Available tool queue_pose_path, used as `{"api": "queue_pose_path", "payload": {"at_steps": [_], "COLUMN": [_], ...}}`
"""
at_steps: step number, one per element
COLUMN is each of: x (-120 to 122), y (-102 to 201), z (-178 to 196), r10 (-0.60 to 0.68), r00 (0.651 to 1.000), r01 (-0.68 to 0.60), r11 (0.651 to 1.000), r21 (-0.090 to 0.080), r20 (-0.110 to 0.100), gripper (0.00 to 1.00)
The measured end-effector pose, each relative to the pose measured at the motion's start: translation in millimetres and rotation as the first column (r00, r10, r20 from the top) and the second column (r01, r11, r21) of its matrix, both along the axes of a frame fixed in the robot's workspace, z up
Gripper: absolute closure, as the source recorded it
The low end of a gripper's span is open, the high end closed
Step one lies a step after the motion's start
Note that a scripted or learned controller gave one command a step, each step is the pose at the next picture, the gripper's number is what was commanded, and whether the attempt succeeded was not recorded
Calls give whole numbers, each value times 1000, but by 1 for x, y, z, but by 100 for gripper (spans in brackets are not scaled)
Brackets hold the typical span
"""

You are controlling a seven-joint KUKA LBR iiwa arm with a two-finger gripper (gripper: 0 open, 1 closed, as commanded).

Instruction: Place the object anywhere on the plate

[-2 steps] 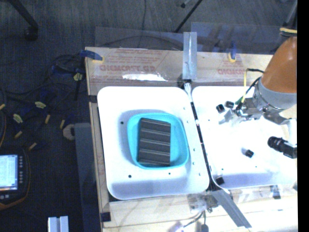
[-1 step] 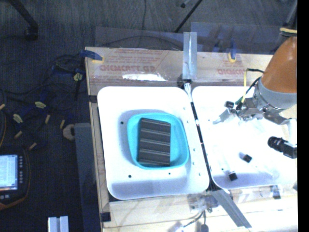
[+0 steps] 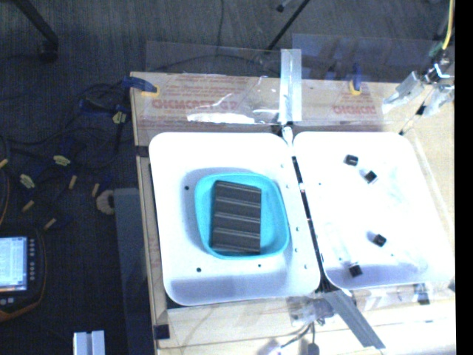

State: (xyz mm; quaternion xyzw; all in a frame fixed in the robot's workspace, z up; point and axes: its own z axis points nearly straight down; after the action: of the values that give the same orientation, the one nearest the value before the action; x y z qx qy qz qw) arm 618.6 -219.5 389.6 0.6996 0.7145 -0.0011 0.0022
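— On the floor at the far left, what was there?

— A handheld pendant point(image 3: 15, 263) with a lit screen, and above it loose cables point(image 3: 89, 113) on the dark carpet, with small yellowish bits scattered among them.

— And on the bench point(image 3: 222, 324) itself?

— Along its back edge stood a brown board with red lettering point(image 3: 199, 98), with a blue clamp point(image 3: 145, 88) at its left corner. In front of it sat the left bin point(image 3: 170, 261), shallow and white.

— Where was the plate?

— In the middle of that left bin. It was a light blue plate point(image 3: 201, 198) with rounded corners, lying flat.

— And the object?

— A dark grey ridged block point(image 3: 236, 217), rectangular, with grooves running across it. It lay flat on the plate, inside the rim, nearly filling the middle.

— Anything between the bins?

— A pale metal strip point(image 3: 290, 87) stood upright at the back, right above the seam where the two bins touched.

— The right bin point(image 3: 414, 198)?

— White as well. Four small black pieces lay in it, well apart from the plate: one point(image 3: 351, 160) near the back, a second point(image 3: 369, 175) just beside it, a third point(image 3: 378, 239) further forward, and a fourth point(image 3: 355, 271) near the front edge.

— And the gripper point(image 3: 427, 87)?

— It hung past the right bin's far right corner, pale and blurred, with a yellow cable point(image 3: 448, 21) above it. It was well away from the block. Whether it was open or closed, I couldn't tell.
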Motion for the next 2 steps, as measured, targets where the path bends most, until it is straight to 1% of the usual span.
{"api": "queue_pose_path", "payload": {"at_steps": [1, 2], "x": [-67, -135], "y": [-6, 18], "z": [-81, -111], "r10": [-87, -101], "r00": [996, 995], "r01": [87, 101], "r11": [996, 995], "r21": [1, 3], "r20": [-3, -4], "gripper": [0, 0]}}
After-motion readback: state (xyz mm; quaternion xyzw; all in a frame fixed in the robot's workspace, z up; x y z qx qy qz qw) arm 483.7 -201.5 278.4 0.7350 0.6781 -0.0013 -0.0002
